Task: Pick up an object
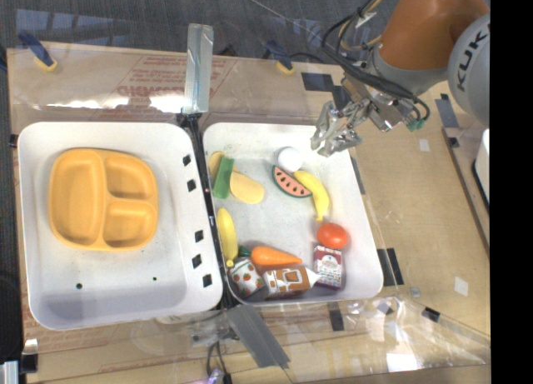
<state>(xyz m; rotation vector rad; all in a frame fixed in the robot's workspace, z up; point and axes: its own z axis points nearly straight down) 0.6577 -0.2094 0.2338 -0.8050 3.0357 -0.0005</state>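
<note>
1. We see two shallow white bins with rounded corners and a faintly speckled floor, set side by side: the left bin [50,291] and the right bin [366,245].
2. In the left bin lies one smooth yellow-orange plastic tray [103,199], rounded, with three compartments; bare floor surrounds it on all sides, widest toward the near edge.
3. The right bin holds glossy toy food. We count two bananas: one banana [316,192] curved near the middle right, a second banana [226,235] against the left wall.
4. One watermelon slice [287,182], one white egg [289,158], one red tomato [332,235], one orange carrot [275,256], one green strip [223,178] and one yellow chip-shaped piece [245,188] lie there too.
5. Boxy printed cartons crowd the near wall; we cannot count them surely.
6. The far right corner of that bin is open floor.
7. The metal gripper [333,135] hangs over that corner's rim, its fingers slightly apart, nothing between them, just beside the egg.
</note>
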